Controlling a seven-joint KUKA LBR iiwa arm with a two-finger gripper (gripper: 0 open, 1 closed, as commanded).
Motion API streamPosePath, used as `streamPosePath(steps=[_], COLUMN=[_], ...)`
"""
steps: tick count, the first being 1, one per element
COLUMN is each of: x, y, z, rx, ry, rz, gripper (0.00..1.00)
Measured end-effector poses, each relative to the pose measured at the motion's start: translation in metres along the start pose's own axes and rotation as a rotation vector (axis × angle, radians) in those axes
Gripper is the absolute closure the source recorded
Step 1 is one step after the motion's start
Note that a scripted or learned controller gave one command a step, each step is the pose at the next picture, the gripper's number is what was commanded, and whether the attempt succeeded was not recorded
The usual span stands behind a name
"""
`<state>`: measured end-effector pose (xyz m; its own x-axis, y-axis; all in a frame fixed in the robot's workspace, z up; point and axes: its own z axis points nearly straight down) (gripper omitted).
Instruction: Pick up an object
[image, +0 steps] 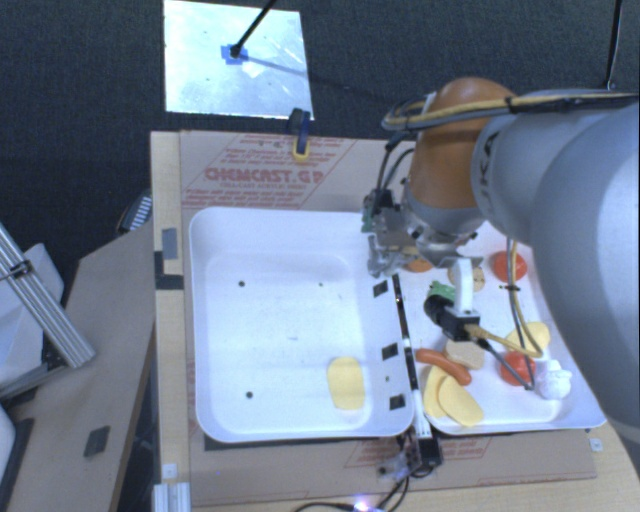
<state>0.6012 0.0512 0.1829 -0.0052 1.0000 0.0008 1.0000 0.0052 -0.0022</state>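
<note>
**Arm low over the divide, nothing visibly caught**

From my seat the arm (540, 170) fills the two o'clock corner, bent down so its gripper (385, 255) hangs near the seam between the bins, at about one o'clock from centre. I cannot tell how its claw stands. The left bin (230, 290) carries one yellow slice (347, 383) at six o'clock. The right bin (570, 410) is crowded, I judge for easy picking: a sausage (444, 364), yellow discs (455, 400), an orange piece (510, 267), lying at four o'clock
</note>
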Motion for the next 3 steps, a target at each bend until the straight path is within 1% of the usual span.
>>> streamPosePath(steps=[1,2,3], x=[0.052,0.061,0.082], y=[0.042,-0.040,-0.012], z=[-0.090,0.103,-0.142], rx=[-0.015,0.003,-0.023], ry=[0.002,-0.001,0.004], rz=[-0.005,0.004,-0.002], gripper=[1.00,1.00,1.00])
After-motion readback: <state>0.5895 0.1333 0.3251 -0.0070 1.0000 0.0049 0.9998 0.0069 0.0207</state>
